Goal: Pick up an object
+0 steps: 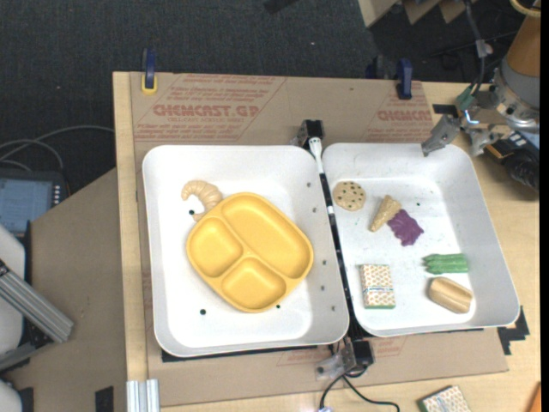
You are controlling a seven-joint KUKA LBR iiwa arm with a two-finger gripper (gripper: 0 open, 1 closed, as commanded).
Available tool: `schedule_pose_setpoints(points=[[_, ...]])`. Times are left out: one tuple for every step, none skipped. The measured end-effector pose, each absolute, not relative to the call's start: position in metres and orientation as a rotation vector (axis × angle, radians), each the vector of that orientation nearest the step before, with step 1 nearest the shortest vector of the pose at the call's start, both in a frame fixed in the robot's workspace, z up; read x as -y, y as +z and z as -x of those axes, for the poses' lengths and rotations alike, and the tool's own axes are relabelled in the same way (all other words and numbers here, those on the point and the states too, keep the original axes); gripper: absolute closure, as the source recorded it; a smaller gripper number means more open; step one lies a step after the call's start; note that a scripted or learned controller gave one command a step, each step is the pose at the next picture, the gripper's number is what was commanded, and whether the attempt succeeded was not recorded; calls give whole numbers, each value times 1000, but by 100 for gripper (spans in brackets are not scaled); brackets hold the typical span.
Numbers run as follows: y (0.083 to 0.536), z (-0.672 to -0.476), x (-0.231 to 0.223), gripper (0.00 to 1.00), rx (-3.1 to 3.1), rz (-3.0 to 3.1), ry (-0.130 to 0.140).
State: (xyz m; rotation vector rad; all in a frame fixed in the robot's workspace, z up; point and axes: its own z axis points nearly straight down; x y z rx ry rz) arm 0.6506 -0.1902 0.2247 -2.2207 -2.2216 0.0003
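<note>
gripper [437,136] hangs over right bin [489,230] far corner | fingers state: cannot tell | candidate: cookie [349,196] near bin's left wall | advice: centre above, descend straight

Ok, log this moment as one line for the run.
tool: above right bin far edge, holding nothing | cookie, cone, green piece: in bin | pick: pending

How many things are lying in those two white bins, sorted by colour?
Yellow: 1, the divided plate
Tan or beige: 5, the croissant, cookie, cone, bread roll and small cracker box
Purple: 1, the grape bunch
Green: 1, the bean pod
Total: 8, with 2 in the left bin and 6 in the right bin.
</note>
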Motion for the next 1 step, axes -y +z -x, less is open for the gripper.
schedule_pose_setpoints(points=[[76,-632,202,0,2215,2218,7]])
